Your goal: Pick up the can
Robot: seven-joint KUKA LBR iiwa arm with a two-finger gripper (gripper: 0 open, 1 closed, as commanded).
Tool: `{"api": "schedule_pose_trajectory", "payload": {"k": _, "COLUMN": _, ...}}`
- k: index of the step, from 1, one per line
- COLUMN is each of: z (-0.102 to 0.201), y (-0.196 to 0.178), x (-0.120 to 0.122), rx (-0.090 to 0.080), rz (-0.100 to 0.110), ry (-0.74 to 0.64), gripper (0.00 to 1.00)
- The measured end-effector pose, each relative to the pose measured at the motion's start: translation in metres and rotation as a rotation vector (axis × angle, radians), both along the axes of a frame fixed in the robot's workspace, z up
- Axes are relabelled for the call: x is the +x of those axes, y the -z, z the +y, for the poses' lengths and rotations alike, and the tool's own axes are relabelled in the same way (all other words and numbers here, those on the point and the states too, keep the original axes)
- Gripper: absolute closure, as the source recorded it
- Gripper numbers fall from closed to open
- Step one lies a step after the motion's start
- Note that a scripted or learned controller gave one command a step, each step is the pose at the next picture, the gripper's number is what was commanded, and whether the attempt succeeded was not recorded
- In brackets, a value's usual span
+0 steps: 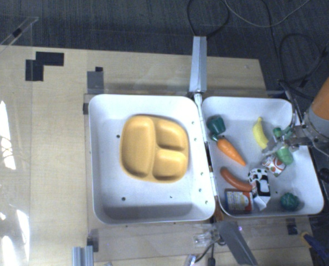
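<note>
Approach step, by the look of it, with no grasp made yet. Reaching in from the right edge of the frame: one grey arm (326, 111) with its orange band, ending in one gripper (282, 142) low over the right side of the right bin (243, 114). Impossible to tell how far open; nothing visibly held.

Lying at the lower left corner of that bin, close against the front wall: what looks like the can (237, 200), on its side, red label up. Well apart from the gripper, with the sausage and carton between.

Next move, as a judgement: lift clear, cross toward the lower centre of the frame, line up across the can's round body, then descend without nudging the carton beside it.

Counted, largest first:
- one bench (42, 176)
- two white bins, the left bin (98, 165) bearing one yellow moulded tray (153, 147)
- one carrot (231, 151)
- one sausage (236, 180)
- one can
- one banana (260, 133)
- one black-and-white carton (260, 184)
- one red-and-white pack (273, 165)
- three small green pieces (216, 125), one at the bin's upper left, one under the gripper, one at lower right
</note>
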State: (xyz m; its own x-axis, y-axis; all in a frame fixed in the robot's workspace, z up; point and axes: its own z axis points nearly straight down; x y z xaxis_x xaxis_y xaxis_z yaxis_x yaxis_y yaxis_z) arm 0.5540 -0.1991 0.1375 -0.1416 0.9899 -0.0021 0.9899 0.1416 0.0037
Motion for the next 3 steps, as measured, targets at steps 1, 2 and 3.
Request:
{"api": "schedule_pose_trajectory", "payload": {"k": 1, "z": -0.006, "y": 0.048, "x": -0.026, "rx": -0.001, "rz": -0.009, "ry": -0.016, "gripper": 0.00}}
{"api": "schedule_pose_trajectory", "payload": {"k": 2, "z": -0.007, "y": 0.048, "x": -0.062, "rx": -0.002, "rz": -0.011, "ry": -0.023, "gripper": 0.00}}
{"api": "schedule_pose_trajectory", "payload": {"k": 3, "z": -0.006, "y": 0.036, "x": -0.060, "rx": -0.003, "rz": -0.017, "ry": -0.026, "gripper": 1.00}}
